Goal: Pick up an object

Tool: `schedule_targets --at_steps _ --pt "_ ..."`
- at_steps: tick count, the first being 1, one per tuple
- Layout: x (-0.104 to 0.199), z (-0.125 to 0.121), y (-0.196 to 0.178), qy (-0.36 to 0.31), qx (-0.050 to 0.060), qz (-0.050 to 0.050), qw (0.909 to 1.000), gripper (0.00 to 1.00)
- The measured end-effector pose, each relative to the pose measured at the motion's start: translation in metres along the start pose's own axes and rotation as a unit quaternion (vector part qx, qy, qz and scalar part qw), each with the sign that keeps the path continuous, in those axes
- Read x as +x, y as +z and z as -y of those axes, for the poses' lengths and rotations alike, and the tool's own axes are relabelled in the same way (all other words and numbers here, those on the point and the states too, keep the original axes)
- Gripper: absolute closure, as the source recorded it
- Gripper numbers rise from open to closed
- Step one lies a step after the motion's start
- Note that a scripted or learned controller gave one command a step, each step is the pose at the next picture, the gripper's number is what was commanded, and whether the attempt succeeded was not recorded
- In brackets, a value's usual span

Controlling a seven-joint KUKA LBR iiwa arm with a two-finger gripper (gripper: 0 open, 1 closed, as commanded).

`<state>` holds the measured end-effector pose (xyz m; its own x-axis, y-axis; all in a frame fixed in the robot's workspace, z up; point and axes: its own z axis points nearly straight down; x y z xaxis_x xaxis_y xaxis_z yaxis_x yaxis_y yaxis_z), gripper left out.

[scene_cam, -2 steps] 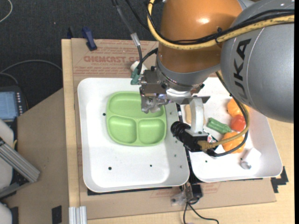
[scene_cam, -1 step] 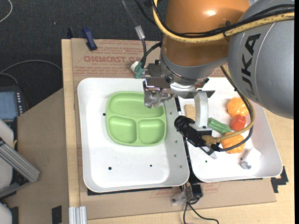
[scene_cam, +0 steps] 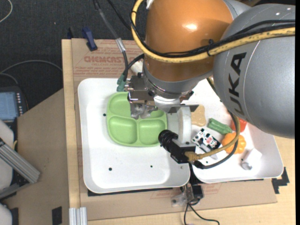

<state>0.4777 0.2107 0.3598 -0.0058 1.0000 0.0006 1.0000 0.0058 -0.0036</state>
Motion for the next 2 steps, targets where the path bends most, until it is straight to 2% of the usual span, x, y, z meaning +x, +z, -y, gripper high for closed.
schedule_targets --at_steps 1,2 --pt "0.014 -0.002 -0.151 0.001 -0.010 -0.004 0.9999 1.00" --pt "-0.034 -0.001 -0.088 0.006 0.002 0.002 1.0000 1.00"
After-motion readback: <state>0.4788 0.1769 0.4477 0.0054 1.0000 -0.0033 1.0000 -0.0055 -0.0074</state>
